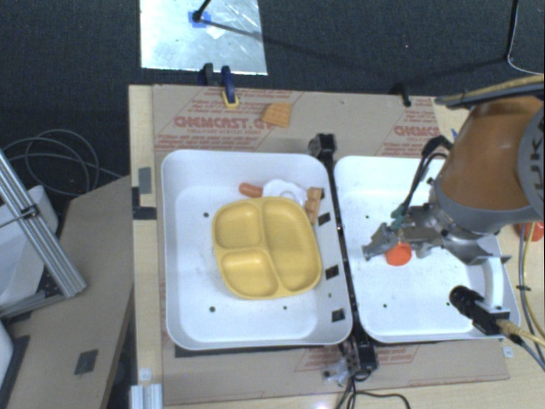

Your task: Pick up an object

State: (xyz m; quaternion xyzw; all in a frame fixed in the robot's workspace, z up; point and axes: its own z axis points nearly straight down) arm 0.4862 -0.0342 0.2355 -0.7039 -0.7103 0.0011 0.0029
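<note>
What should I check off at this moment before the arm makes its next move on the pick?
1. Target in the bin under the arm: an orange object lies in the right bin. Ok.
2. Gripper near the target: it sits right beside the orange object. Ok.
3. Object between the fingers: the view is too small and crowded to settle. Cannot tell.
4. Object lifted off the bin floor: no gap or shadow readable. Cannot tell.
5. Other things clear of the arm: the yellow divided tray, small sausage and brown block all lie in the left bin. Ok.
</note>
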